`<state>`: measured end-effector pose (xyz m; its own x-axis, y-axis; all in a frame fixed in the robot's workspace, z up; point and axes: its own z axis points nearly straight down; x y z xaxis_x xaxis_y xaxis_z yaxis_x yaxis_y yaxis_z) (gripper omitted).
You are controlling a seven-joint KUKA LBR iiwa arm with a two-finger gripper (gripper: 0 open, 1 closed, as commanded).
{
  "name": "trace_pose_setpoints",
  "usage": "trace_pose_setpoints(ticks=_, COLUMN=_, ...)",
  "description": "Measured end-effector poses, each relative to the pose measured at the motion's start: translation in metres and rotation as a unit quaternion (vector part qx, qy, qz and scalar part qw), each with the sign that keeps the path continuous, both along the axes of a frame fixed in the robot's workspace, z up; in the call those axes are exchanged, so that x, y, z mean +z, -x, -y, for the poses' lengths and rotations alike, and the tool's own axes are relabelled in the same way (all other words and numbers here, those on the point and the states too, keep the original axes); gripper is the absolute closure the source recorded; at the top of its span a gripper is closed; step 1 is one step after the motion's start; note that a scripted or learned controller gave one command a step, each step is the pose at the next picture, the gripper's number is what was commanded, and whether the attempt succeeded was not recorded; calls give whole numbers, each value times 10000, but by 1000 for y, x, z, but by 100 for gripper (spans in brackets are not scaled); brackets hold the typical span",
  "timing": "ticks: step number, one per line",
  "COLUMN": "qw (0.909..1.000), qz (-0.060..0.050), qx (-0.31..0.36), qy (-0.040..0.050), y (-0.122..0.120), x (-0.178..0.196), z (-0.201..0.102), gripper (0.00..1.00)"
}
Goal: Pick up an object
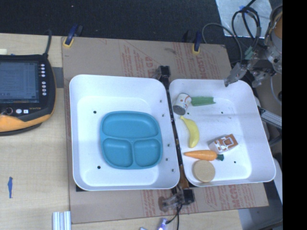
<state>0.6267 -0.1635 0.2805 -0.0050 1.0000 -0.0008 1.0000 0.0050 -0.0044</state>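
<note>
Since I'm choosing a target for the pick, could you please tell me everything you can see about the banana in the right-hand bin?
The banana is a small yellow toy-like piece with a smooth, plastic look, gently curved. It lies flat on the floor of the right bin, near that bin's left wall, running from upper left down to lower right. Nothing appears to touch it: the carrot lies just below its lower end, and a small can sits above its upper tip. The gripper is off at the bin's far corner.
</note>
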Motion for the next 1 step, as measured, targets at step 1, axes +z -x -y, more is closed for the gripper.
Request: trace_pose_setpoints(ticks=1, qw=10000, qz=-9, qx=9, qy=2, y=24, x=-111, z=-48, gripper=0)
